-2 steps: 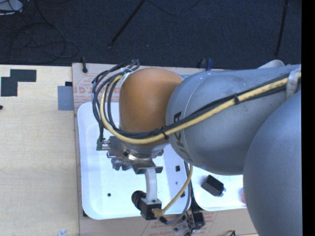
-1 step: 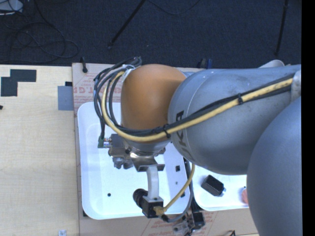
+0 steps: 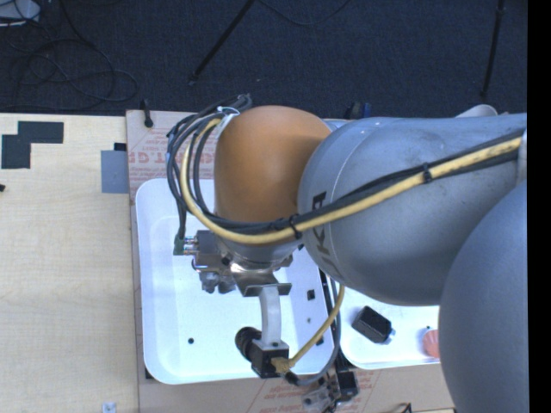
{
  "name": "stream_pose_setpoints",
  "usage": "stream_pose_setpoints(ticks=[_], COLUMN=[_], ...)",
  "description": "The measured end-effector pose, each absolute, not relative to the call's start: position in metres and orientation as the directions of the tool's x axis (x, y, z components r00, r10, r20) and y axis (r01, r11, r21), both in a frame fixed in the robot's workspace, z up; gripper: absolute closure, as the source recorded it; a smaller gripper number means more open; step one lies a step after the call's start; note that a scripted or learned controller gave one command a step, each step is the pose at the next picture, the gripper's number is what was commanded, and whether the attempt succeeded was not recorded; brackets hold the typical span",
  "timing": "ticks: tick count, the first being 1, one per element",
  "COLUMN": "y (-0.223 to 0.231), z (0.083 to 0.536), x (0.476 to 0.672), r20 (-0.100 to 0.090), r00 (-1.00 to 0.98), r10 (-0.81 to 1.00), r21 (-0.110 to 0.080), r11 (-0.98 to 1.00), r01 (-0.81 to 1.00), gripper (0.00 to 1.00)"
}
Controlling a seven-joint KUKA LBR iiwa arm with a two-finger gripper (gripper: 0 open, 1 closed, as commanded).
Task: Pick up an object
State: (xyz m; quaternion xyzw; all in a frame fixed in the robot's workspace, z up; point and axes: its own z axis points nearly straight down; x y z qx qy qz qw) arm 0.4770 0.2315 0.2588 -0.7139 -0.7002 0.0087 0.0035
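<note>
"Looking down at the bins, what gets in the way?" asks Sam.

"The big grey arm [image 3: 405, 213]. It comes in from the right and covers most of the right bin [image 3: 398, 357]. Its orange band [image 3: 263, 166] sits over the back part of the left bin [image 3: 164, 317]."

"What else is around?"

"A pale wooden bench [image 3: 60, 265] is on the left, with a grey square [image 3: 112, 170] and a black stepped shape [image 3: 34, 138] on it. Brown cardboard [image 3: 164, 149] with red letters pokes out behind the left bin."

"Where is something to pick up?"

"A small black block [image 3: 372, 323] lies in the right bin, near its left wall. A pink-orange thing [image 3: 429, 342] is close to it on the right (the arm hides part of it, so I can't say what it is)."

"And the claw?"

"The claw [image 3: 231, 269] is under the orange band, over the middle of the left bin. It is well apart from the black block, with the bin wall between them."

"Is it squeezing anything?"

"I cannot tell. The wrist hides its tip, so I cannot see if it is spread wide or pinched, or if it touches the bin."
</note>
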Motion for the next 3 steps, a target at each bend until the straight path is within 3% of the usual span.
stream_pose_setpoints(ticks=[1,2,3], y=[0.23,0.243,0.245], z=[0.268,0.457,0.543], x=[0.478,0.508,0.515], r20=[-0.009,0.006,0.002], r00=[0.025,-0.002,-0.005], r10=[1.0,1.0,1.0], r21=[-0.021,0.013,0.005], r11=[-0.025,0.002,0.005], r01=[0.999,1.0,1.0], gripper=[1.0,1.0,1.0])
